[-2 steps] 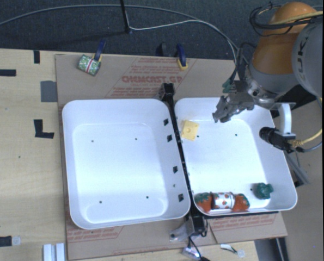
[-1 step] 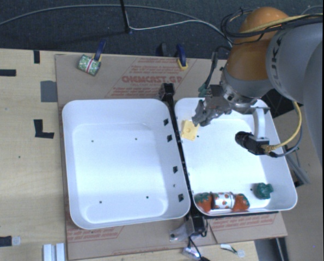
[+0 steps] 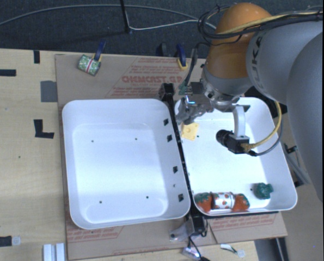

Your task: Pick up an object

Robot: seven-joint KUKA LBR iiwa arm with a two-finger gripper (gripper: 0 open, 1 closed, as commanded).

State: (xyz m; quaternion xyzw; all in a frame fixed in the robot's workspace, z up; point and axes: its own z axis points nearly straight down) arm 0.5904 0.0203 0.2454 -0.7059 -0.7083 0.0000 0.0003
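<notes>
Yellow wedge (image 3: 189, 131), flat, cheese-like, small holes, sits on smooth floor of right white bin (image 3: 270, 145), just below gripper (image 3: 190, 112) fingertips, by the divider; can't tell if touching. Finger state: cannot tell, metal parts cluttered. Nearer the camera than the fingers, against the bin's near wall: red-white-orange lumpy toy row (image 3: 222, 201), and a small bumpy green piece (image 3: 262, 190). Left white bin (image 3: 74, 145) glossy, shallow, rounded corners. Beyond the fingers, on brown cardboard (image 3: 140, 78), a small green patterned block (image 3: 89, 64).
</notes>
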